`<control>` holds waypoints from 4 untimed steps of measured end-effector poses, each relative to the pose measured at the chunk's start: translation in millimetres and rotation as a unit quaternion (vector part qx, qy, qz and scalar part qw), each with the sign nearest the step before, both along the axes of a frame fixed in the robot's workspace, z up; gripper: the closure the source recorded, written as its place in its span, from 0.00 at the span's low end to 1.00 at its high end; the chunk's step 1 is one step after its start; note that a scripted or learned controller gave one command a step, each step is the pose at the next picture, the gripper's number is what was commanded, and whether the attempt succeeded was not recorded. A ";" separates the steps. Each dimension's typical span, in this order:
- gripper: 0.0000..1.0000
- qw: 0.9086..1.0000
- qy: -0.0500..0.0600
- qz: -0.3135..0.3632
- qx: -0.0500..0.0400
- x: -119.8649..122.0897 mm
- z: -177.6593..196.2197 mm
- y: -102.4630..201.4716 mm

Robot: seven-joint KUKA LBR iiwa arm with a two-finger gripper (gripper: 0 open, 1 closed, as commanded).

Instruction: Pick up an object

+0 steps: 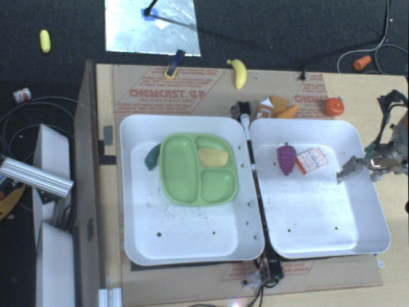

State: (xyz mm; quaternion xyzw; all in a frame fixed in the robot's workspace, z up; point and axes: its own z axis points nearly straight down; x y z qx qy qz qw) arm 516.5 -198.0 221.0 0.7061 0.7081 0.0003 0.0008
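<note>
Left shallow white plastic bin [144, 235]: holds a light green divided plastic plate [197, 169] with three compartments, set toward the bin's far half. A pale yellow soft-looking item [213, 155] lies in the plate's upper right compartment. A small dark teal object [152, 156] lies on the bin floor, touching the plate's left rim.

Right shallow white plastic bin [319, 229]: holds a purple toy bunch of grapes [286, 158] near the far wall, and just beside it on the right a small white and red printed packet [311, 160]. The two appear to touch or nearly so.

Two-finger gripper [350, 169]: at the right bin's right rim, on the grey arm [391, 152] entering from the right. It sits well apart from grapes and packet, with nothing seen between its fingers. Whether they are spread or pressed together cannot be told at this resolution.

Bench surface behind the bins: yellow toy banana [239, 73], orange carrot-like piece [285, 110], round orange-red toy fruit [333, 106], all on brown cardboard [166, 88].

Dark floor beyond: silver foil sheet [152, 16], small yellow object [45, 40].
</note>
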 end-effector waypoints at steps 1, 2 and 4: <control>0.00 1.000 0.004 0.003 0.002 38.5 -118.4 43.7; 0.00 1.000 -0.001 0.003 0.000 93.2 -137.2 71.6; 0.00 1.000 0.001 0.001 0.001 142.6 -135.7 95.0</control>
